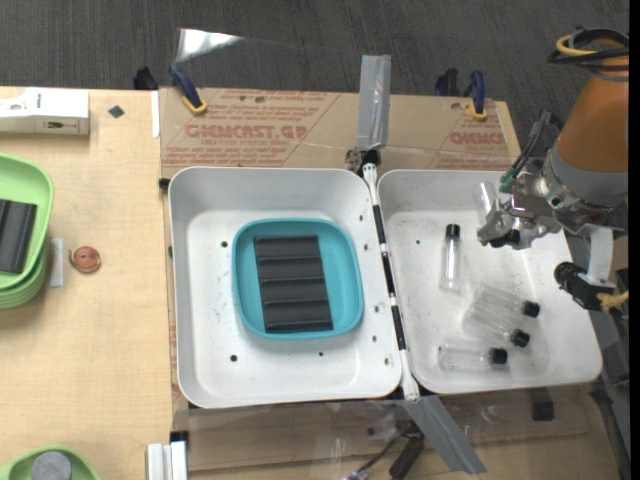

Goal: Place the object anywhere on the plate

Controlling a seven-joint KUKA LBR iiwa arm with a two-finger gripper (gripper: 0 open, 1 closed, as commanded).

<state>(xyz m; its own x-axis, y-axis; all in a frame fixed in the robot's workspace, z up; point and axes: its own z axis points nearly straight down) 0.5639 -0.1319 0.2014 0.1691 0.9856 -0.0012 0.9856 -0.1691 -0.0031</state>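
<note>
A teal plate [345, 268] with a dark ribbed insert lies in the left bin [200, 268]. In the right bin [420, 353] lie several clear vials with black caps: one [451, 256] upright in the picture near the middle, and others [498, 313] [470, 356] toward the front. My gripper [502, 230] hangs over the right bin's far right part, just right of the middle vial. Nothing is seen between its fingers.
A cardboard sheet [300, 128] held by clamps lies behind the bins. Green dishes [25, 233] stand at the far left of the wooden bench, with a small round copper-coloured piece [86, 259] next to them and a white box [45, 111] further back.
</note>
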